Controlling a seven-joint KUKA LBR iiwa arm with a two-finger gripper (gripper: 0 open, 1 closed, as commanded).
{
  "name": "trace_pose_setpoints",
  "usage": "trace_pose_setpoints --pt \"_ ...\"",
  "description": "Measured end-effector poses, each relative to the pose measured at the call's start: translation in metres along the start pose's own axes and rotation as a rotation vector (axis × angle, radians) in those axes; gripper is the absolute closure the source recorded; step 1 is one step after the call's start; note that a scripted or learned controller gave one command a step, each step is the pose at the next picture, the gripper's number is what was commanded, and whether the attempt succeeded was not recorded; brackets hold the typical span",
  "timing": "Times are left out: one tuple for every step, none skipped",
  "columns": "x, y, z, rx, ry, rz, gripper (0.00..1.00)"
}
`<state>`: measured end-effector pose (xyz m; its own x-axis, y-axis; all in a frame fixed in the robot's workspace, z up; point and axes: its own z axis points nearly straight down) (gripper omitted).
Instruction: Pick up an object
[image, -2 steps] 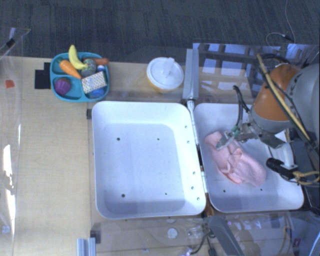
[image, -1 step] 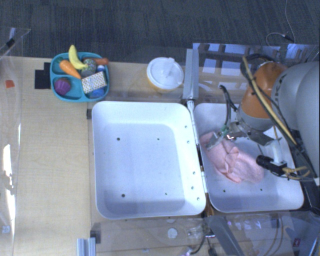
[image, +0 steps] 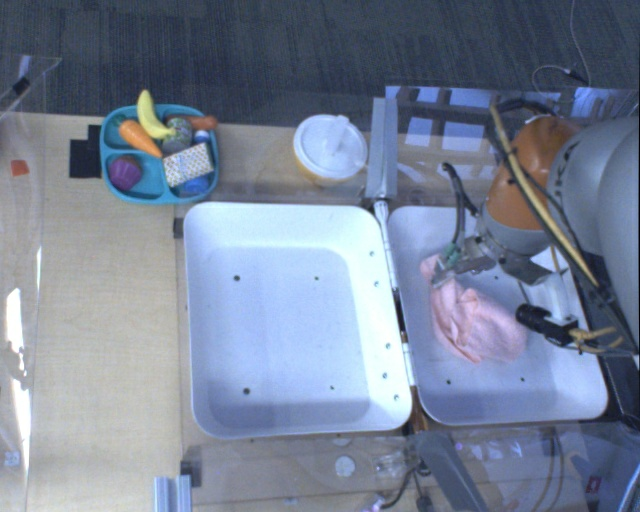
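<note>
Camera view: pincer (image: 458, 258), grip state impossible to tell, hovers at the top edge of a pink cloth (image: 472, 320), likely soft, light; best pinched at a raised fold.

Pale wooden bench (image: 90, 330) before dark carpet floor (image: 250, 45).

Both bins are plain white: the left bin (image: 285, 320) and the right bin (image: 520, 385). A pale pink cloth (image: 472, 318) lies in the right bin. Behind the left bin stands a blue tray (image: 112, 187) with a yellow banana (image: 151, 117), an orange carrot (image: 138, 136) and a purple piece (image: 125, 172). The arm (image: 590, 190) is grey with an orange band (image: 525, 165).
</note>
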<state>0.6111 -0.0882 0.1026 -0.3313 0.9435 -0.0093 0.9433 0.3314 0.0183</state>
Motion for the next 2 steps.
trace_pose_setpoints --pt "0.000 0.000 0.000 0.000 0.000 0.000 0.00" --pt "0.007 -0.048 0.011 0.004 0.002 0.064 0.00"
